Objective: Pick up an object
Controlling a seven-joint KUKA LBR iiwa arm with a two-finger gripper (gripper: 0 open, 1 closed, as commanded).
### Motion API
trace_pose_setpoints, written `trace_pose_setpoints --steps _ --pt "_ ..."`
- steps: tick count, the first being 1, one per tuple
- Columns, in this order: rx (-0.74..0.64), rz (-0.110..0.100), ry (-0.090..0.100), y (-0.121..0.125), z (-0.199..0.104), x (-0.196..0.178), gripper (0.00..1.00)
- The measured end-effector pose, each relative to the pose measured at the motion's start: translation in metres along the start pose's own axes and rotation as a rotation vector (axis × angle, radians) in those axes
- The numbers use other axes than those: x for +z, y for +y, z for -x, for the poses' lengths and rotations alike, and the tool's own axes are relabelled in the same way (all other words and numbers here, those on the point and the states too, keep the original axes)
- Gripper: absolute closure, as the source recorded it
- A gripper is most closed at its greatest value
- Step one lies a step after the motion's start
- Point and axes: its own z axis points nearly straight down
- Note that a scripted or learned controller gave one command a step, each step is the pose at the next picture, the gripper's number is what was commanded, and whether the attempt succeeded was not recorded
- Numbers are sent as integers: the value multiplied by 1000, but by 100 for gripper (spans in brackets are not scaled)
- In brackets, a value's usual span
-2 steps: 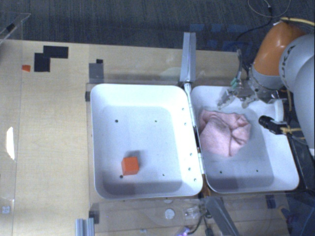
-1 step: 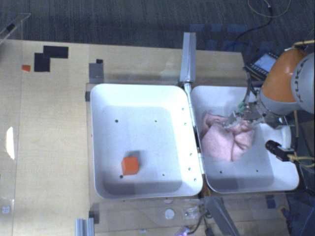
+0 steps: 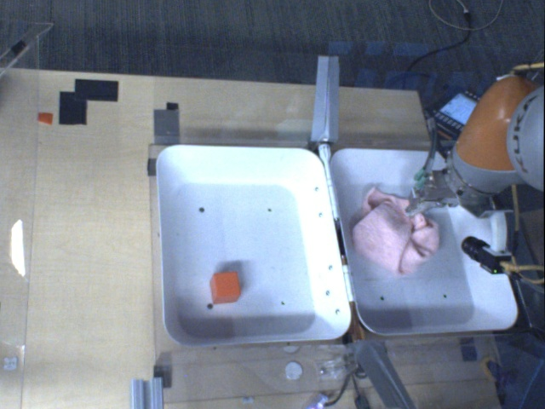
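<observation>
The camera view looks down at a slant on a pale wooden bench [image 3: 85,254] bearing two shallow white bins side by side. The left bin [image 3: 183,228] holds a small orange block [image 3: 226,287], which sits toward the near left part of the bin floor, well apart from every wall. The right bin [image 3: 485,313] holds a crumpled pink cloth [image 3: 387,237], lying in a loose heap on the far half of the floor, between the middle of the bin and its left wall.

The grey arm, with its orange band [image 3: 492,135] above the wrist, reaches in from the right over the far right corner of the right bin. Its gripper [image 3: 423,201] is low over the cloth's far right edge, just above or touching the folds there. The fingertips are small and blurred against the fabric, so it cannot be told whether they are spread or closed, nor whether any cloth lies between them. The cloth itself rests on the bin floor.

A grey metal bar [image 3: 326,100] stands at the far edge where the two bins meet. On the bench's far left lie black patches [image 3: 83,99] and a tiny orange square [image 3: 44,118]. Beyond the bench is dark carpet [image 3: 213,15], with a thin looped cable [image 3: 451,11] at the far right.
</observation>
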Motion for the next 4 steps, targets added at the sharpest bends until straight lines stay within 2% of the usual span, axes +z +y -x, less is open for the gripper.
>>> trace_pose_setpoints --steps 1,2,3,4 --pt "0 0 0 0 0 0 0" --pt "-55 -13 3 -4 25 14 0" --pt "-57 -3 3 0 24 1 100" --pt "-197 -13 4 28 -9 -99 100"
